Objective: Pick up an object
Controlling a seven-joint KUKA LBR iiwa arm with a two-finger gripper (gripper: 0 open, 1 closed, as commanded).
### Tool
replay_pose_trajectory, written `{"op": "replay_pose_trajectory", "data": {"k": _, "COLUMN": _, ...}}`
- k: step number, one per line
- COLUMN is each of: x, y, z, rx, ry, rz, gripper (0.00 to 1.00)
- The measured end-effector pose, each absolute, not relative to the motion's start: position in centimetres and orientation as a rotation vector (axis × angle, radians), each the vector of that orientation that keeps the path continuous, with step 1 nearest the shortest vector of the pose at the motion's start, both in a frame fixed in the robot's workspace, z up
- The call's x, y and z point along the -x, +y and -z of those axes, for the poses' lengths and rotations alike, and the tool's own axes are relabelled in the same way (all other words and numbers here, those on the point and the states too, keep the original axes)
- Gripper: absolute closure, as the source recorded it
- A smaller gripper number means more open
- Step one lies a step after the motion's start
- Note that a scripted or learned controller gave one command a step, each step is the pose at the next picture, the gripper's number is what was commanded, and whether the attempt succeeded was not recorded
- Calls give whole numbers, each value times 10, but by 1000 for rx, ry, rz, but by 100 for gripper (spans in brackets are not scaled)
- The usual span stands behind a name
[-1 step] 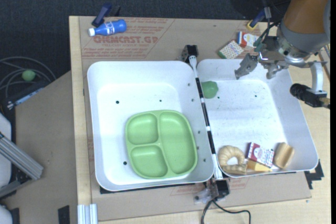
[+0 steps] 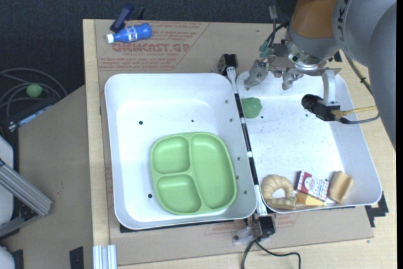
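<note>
nearest me, a croissant (image 2: 279, 191), a red-and-white packet (image 2: 313, 186) and a tan block (image 2: 340, 185) crowd the right bin's (image 2: 362, 154) front edge. i see the gripper (image 2: 271, 75) spread open, grasping nothing, above its far rim; a green ball (image 2: 251, 106) sits just below it. the left bin (image 2: 126, 135) holds a green divided plate (image 2: 192, 172).

I see a small green round object (image 2: 251, 106) just below-left of the gripper (image 2: 272, 77), apart from it; croissant (image 2: 278, 191), red-white packet (image 2: 313, 186), tan bread piece (image 2: 340, 185) lie well below.
</note>
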State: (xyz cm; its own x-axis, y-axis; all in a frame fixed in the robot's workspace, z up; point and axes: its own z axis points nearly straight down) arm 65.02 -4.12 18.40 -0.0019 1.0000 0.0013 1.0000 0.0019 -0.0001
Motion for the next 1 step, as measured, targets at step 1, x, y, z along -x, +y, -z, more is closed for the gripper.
{"op": "replay_pose_trajectory", "data": {"k": 1, "x": -667, "y": -11, "z": -185, "rx": 2220, "ry": -2224, "rz": 3, "gripper": 0}}
